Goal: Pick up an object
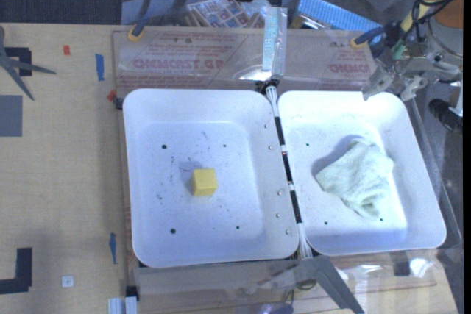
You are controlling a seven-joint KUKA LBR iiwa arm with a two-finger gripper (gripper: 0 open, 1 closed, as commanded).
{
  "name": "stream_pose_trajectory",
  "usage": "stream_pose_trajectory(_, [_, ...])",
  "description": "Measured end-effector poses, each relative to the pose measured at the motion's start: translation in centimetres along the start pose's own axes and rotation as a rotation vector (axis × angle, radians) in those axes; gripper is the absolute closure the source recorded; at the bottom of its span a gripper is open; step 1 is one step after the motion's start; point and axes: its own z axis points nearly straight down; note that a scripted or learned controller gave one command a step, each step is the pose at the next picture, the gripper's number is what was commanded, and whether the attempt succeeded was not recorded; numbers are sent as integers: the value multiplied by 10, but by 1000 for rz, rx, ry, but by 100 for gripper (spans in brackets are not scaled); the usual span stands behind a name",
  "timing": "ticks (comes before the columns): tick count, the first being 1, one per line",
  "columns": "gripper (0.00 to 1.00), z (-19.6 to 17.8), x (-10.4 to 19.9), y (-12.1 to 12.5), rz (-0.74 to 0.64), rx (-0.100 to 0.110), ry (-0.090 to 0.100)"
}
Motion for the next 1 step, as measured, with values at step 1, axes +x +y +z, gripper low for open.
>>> stream_pose_trajectory(1, [0, 129, 59, -38, 2, -1, 0])
